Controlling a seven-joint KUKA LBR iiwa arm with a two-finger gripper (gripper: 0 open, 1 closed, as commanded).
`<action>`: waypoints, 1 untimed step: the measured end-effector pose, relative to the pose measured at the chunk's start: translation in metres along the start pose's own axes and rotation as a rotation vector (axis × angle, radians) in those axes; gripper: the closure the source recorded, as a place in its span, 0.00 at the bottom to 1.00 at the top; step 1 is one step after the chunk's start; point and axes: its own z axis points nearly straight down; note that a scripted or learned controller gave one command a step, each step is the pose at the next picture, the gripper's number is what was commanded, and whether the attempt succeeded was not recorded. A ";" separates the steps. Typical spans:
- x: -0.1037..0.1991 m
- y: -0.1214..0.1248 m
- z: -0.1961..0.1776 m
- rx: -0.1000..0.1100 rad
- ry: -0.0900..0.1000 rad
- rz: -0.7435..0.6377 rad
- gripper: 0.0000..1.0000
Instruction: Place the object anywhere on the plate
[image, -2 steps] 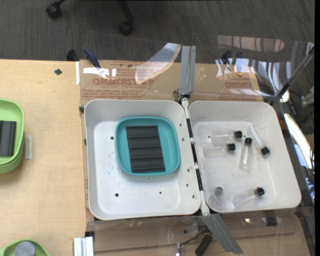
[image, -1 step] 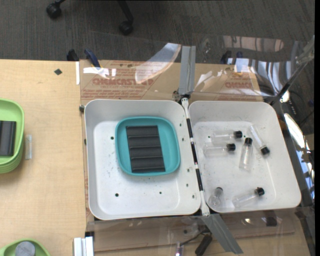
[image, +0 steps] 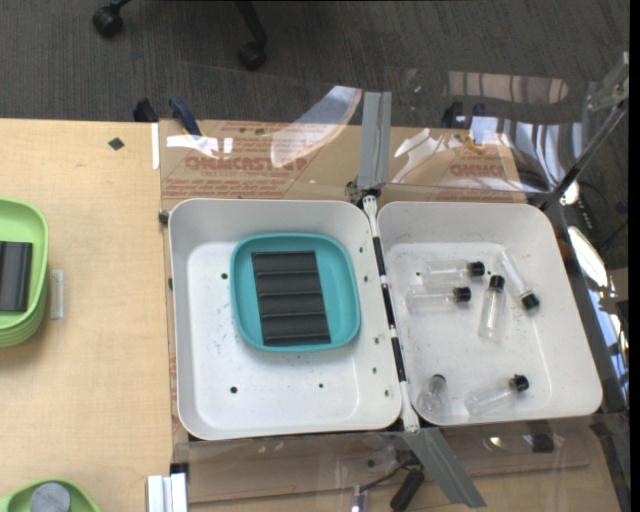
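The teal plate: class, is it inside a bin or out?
Inside: the teal plate lies flat in the left white bin, bearing a dark ribbed block.

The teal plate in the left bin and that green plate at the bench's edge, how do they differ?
The teal plate lies inside the left bin and shows whole; the green plate lies on the wooden bench, cut off by the picture's left edge. The teal plate bears a wide, ridged dark block; the green plate bears a smaller dark piece. Both are shallow, with rounded corners.

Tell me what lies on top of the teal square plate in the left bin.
A dark grey ribbed rectangular block lies flat on the teal square plate. The plate surface beneath it is covered.
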 end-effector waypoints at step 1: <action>0.001 -0.001 0.001 0.002 0.000 0.133 0.00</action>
